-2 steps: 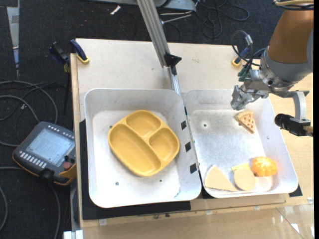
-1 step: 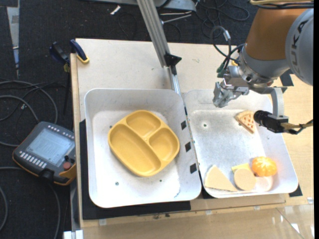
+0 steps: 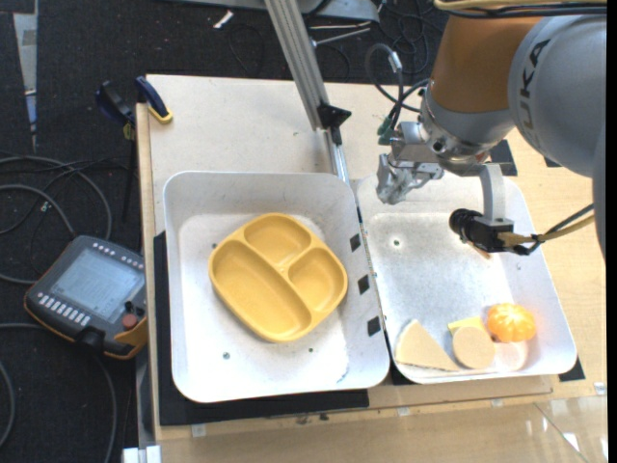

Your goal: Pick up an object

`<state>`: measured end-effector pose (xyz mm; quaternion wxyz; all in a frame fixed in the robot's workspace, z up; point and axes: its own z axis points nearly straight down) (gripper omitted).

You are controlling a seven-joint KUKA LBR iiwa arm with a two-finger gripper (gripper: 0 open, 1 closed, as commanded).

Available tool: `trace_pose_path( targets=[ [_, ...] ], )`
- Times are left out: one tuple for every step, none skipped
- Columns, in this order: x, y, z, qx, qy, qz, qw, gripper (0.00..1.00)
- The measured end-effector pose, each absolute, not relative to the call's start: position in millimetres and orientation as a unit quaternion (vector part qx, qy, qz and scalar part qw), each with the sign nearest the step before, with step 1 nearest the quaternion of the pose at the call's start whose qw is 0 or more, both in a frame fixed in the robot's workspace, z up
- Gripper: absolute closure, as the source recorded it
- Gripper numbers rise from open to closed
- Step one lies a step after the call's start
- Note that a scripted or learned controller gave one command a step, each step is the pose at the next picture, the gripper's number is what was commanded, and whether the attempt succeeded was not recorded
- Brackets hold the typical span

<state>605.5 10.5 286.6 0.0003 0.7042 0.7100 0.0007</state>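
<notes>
Gripper offset from target objects, right bin.

The two-finger metal gripper [image 3: 396,189], finger state indeterminate, hung over the far-left corner of the shallow white right bin [image 3: 424,258]; the round orange fruit [image 3: 509,323] lay near the opposite, near-right corner.

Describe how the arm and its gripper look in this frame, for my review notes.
The arm is bulky and rounded, with a light grey shell bearing dark lettering and a broad orange band above the wrist. Yellowish cables loop over the orange section. The gripper is a small grey metal assembly, with thin dark wires running to it.
</notes>
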Motion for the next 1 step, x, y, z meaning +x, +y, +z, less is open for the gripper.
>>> trace_pose_path(
  targets=[
    [610.6, 59.4, 281.9, 0.704, 0.710, 0.0006, 0.000, 1.00]
  ],
)
